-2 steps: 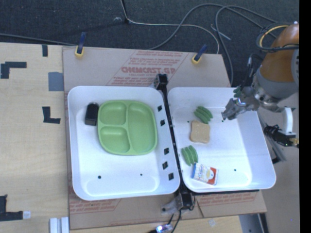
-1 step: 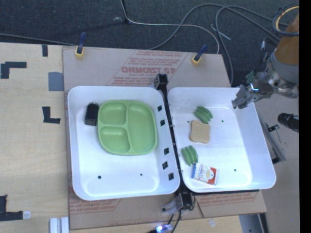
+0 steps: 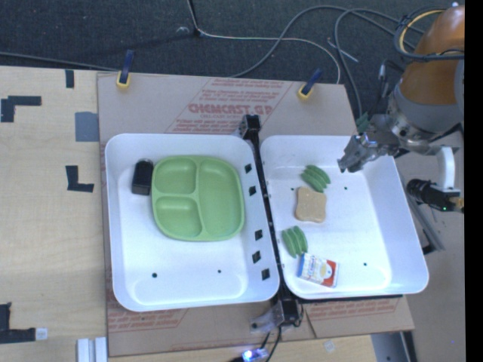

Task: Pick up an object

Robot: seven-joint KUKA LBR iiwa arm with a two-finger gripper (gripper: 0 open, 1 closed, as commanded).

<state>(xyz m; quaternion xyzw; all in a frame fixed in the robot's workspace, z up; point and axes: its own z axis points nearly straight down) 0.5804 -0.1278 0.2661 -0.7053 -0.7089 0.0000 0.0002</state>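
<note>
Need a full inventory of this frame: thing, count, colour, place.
white bins: 2, white, side by side on the bench
divided plate: 1, light green, three compartments, middle of the left bin
black block: 1, black, left bin, against the plate's left edge
green pods: 2, green, right bin; one above the toast, one below it
toast slice: 1, tan, middle of the right bin
small carton: 1, white with red and blue print, right bin near the front
clamps: 2, yellow and blue, back edge of the board
cables: several, dark, behind the bins
gripper: 1, grey, over the right bin's far right part
</note>
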